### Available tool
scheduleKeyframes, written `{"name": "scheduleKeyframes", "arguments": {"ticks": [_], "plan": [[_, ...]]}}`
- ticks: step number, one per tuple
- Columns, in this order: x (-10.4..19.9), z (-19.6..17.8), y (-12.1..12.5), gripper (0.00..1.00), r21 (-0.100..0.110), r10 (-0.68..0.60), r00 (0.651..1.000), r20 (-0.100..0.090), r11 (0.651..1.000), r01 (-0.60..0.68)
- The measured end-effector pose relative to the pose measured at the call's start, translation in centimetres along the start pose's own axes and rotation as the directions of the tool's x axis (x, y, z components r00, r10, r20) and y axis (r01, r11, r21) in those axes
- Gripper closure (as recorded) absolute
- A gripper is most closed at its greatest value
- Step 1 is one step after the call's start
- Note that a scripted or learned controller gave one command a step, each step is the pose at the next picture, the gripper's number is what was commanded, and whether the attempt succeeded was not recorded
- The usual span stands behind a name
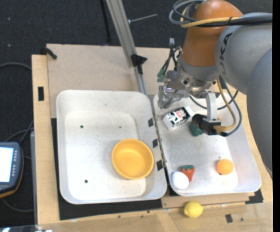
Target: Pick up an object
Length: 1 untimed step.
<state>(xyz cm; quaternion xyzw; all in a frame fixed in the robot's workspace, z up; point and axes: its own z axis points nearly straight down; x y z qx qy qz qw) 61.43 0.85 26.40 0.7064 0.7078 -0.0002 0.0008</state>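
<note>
My gripper (166,98) hangs over the far left corner of the right bin (244,178), just above and left of a small white box with dark and red print (176,117). A dark green object (196,126) lies to the right of that box. Near the bin's front lie a white ball (180,180), a red and green strawberry-like toy (189,172) and an orange ball (224,166). A yellow bowl (132,158) sits upright in the left bin (82,129). Nothing shows between the gripper's fingers.
A yellow lemon-like object (193,209) lies on the bench in front of the right bin. A slanted metal rail (125,37) rises behind the bins. A handheld screen (2,168) sits at the far left. Cables loop around the wrist.
</note>
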Motion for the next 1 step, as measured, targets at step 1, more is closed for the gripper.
{"name": "scheduleKeyframes", "arguments": {"ticks": [1], "plan": [[5.54,-0.26,1.63,1.00,-0.002,-0.004,1.000,-0.001,1.000,0.004]]}}
